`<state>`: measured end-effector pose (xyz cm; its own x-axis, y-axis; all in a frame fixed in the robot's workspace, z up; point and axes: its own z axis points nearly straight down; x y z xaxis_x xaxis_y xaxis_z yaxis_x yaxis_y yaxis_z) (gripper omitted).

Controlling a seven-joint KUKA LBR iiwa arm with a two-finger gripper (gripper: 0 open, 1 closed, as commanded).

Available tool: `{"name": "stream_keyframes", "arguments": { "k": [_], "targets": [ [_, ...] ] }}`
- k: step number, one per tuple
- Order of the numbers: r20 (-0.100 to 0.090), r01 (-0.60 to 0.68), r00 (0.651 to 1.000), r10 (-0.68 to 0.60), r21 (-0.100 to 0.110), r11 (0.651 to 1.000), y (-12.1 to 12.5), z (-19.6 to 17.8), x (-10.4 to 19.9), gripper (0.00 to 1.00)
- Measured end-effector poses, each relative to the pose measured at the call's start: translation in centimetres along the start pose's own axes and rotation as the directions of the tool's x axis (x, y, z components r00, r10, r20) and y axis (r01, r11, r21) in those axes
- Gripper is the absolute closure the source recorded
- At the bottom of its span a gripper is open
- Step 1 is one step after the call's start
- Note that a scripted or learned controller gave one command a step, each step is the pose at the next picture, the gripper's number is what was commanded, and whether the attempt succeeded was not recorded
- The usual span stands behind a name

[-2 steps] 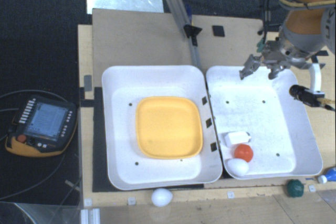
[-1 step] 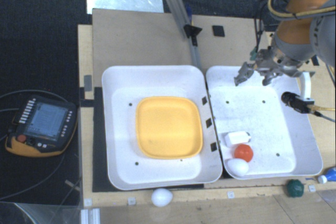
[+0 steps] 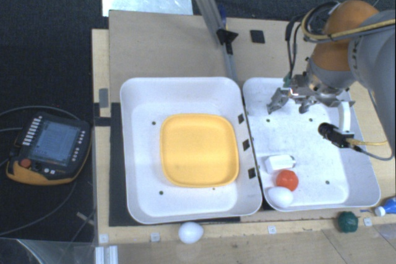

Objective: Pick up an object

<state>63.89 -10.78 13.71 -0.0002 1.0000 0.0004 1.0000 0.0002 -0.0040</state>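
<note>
- Camera view: the gripper (image 3: 289, 101) is seen over the far part of the right bin (image 3: 365, 185), its two fingers spread apart with nothing between them.
- An orange ball (image 3: 286, 180), a white block (image 3: 279, 163) and a white egg-shaped object (image 3: 279, 196) are clustered at the right bin's near left corner, well apart from the gripper.
- The ball is round and matte; the block is boxy; the egg shape is smooth.
- A yellow square plate (image 3: 200, 149) with rounded corners is laid in the left bin (image 3: 142, 195).
- On the table's near edge, a second white egg (image 3: 190, 232) and a dark green ball (image 3: 347, 221) are seen outside the bins.
</note>
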Motion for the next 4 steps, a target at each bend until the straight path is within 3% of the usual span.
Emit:
{"name": "stream_keyframes", "arguments": {
  "k": [1,2,4],
  "targets": [
    [0.0,0.0,1.0,0.0,-0.001,1.0,-0.1,4.9,0.0,0.0],
    [0.001,0.0,1.0,0.0,-0.007,1.0,0.1,3.6,0.0,1.0],
    [0.001,0.0,1.0,0.0,-0.01,1.0,0.1,-6.0,0.1,1.0]
  ]
}}
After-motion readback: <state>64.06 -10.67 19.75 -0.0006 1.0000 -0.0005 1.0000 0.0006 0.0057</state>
